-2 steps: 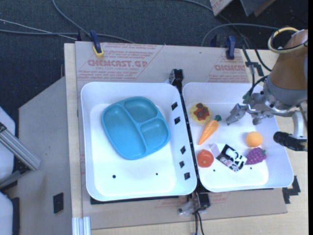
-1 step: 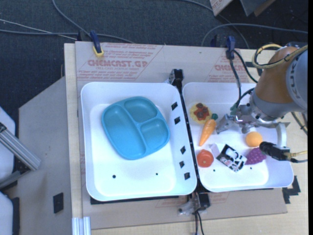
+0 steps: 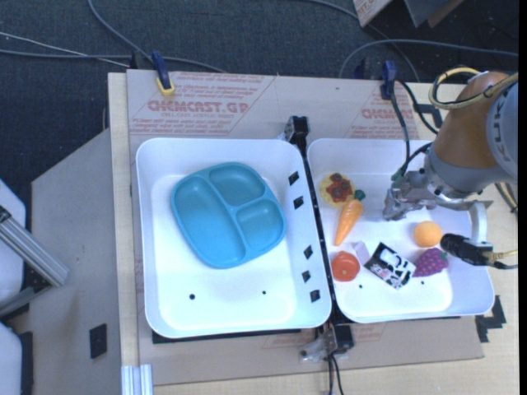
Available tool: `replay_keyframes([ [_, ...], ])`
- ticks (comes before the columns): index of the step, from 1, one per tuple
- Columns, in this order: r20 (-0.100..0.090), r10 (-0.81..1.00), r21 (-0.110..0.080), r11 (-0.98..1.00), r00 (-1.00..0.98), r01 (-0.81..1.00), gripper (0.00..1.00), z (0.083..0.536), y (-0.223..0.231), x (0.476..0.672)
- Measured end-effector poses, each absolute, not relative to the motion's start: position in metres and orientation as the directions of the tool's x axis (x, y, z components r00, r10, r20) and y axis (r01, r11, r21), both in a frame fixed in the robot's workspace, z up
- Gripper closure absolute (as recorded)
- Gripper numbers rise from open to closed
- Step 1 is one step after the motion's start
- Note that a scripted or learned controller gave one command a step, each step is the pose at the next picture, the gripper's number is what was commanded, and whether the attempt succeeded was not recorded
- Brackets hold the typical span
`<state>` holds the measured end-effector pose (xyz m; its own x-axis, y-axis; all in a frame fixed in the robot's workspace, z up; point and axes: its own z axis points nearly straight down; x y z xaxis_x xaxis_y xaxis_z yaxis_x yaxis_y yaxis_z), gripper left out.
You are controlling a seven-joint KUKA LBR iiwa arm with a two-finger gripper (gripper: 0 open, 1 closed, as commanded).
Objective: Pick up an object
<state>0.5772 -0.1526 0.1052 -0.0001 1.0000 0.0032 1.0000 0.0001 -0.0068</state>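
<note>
1. The left bin [image 3: 156, 245] holds a blue divided plate [image 3: 228, 214].
2. The right bin [image 3: 395, 303] holds a toy carrot [image 3: 348, 219], tomato [image 3: 345, 266], orange [image 3: 427, 234], purple grapes [image 3: 430, 262], a small pizza slice [image 3: 338, 188] and a black-and-white packet [image 3: 388, 264].
3. The gripper [image 3: 398, 204] hangs low in the right bin, between carrot and orange, touching neither.

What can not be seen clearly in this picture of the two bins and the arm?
- Gripper: too small and seen from above, so its finger state is unclear, and so is whether it touches anything.
- Small black and white object: too small to identify.
- Red and yellow item above the carrot: blurred, type unclear.
- Right bin: its upper right part is covered by the arm.
</note>
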Motion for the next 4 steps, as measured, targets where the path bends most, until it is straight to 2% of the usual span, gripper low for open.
replay_keyframes([
  [1, -0.001, 1.0, 0.003, 0.001, -0.001, 1.0, 1.0, 0.167, -0.152, 0.578],
  [3, -0.001, 1.0, 0.004, 0.002, -0.002, 1.0, 1.0, 0.262, -0.15, 0.577],
  [4, 0.004, 1.0, -0.006, 0.006, -0.006, 1.0, 1.0, 0.25, -0.089, 0.569],
])
